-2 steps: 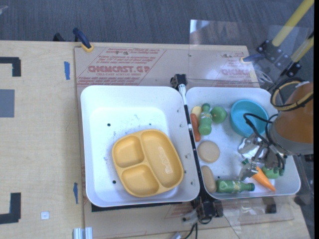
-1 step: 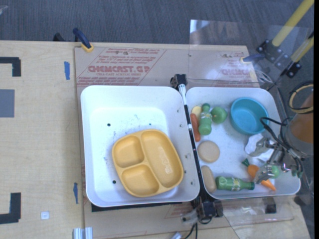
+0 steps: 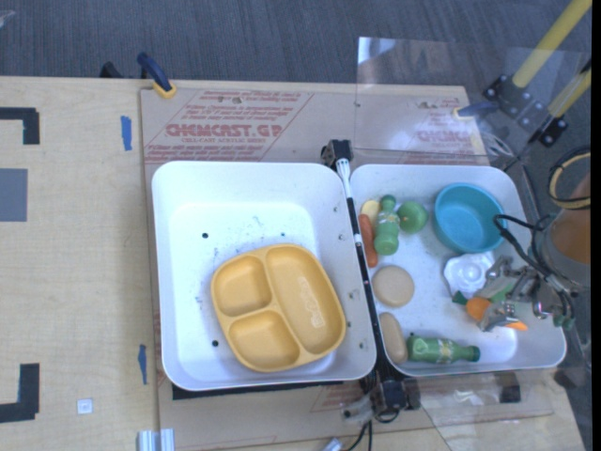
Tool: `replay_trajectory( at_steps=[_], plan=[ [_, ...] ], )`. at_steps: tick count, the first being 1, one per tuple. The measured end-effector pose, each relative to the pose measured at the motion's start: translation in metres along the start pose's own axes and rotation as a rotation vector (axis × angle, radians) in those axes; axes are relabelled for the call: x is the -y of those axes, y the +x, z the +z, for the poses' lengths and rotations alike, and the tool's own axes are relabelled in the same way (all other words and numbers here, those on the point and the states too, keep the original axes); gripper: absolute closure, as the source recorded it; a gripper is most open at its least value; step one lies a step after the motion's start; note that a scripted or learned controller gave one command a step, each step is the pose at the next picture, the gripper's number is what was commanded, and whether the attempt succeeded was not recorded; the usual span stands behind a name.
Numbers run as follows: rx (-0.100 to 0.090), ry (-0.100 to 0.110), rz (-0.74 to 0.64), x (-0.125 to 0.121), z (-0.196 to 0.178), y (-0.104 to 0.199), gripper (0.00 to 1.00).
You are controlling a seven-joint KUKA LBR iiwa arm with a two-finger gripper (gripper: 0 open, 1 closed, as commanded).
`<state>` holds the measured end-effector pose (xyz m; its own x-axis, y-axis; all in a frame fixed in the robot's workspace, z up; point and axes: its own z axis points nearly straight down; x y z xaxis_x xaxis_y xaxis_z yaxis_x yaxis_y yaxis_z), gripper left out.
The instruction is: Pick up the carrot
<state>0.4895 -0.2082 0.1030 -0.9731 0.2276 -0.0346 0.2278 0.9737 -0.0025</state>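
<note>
Camera view from above the bench: the gripper is down in the right bin, near its right wall, and an orange carrot sits right at its fingertips; whether the fingers are closed on it I cannot tell. Just beside it lies a blue bowl, with a green bottle along the bin's near edge. The left bin holds a yellow divided plate.
</note>
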Motion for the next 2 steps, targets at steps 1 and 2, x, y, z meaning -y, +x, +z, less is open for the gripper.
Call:
replay_trajectory(
  at_steps=[1, 2],
  plan=[
    [-0.002, 0.000, 0.000, 0.000, 0.001, 0.000, 0.00],
    [-0.019, 0.001, 0.143, -0.019, 0.011, 0.010, 0.00]
  ],
)
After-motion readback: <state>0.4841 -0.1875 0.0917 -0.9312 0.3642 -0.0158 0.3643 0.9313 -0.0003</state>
